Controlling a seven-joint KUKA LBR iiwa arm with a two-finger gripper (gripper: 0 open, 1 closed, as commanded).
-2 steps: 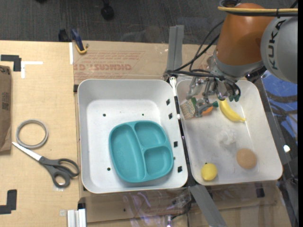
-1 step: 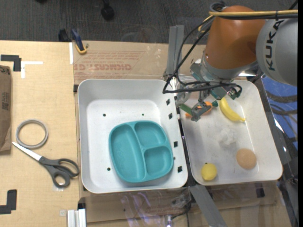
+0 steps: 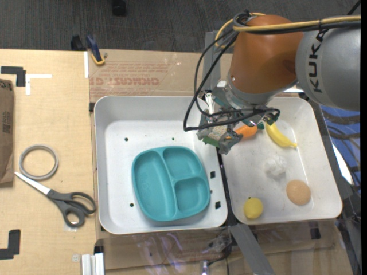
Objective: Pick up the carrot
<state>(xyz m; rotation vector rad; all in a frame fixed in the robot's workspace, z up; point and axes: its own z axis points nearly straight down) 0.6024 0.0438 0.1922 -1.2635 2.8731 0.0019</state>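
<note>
The tabletop (image 3: 46,125) carries 2 shallow white bins side by side, and the grey arm (image 3: 332,56) with its orange band (image 3: 261,53) reaches in over the far edge of the right bin (image 3: 321,205). The left bin (image 3: 114,153) holds a teal tray (image 3: 170,183) with 3 compartments, set toward its near edge. In the right bin a banana (image 3: 280,136) lies near the far edge, a small white lump (image 3: 276,168) sits about the middle, a tan egg-shaped piece (image 3: 298,192) rests toward the near right corner and a small yellow fruit (image 3: 253,208) lies close to the near edge. The pincer (image 3: 225,137) hangs low at the far left corner of the right bin, over the divide between the 2 bins; whether it is spread or closed I cannot tell, since cables and the wrist body cover it, so no hold on anything can be claimed. The carrot (image 3: 248,130) lies just beside the pincer on its right, between it and the banana, close to the far edge of the right bin. What shows of it is a short orange body with a hint of green at 1 end, part of it hidden under the wrist. It looks like a toy: probably light, stiff and smooth, so likely to slip or roll if pinched near the taper. I would take it across the thicker middle of the body, squarely across its long axis, and watch that the banana alongside is not caught too.
</note>
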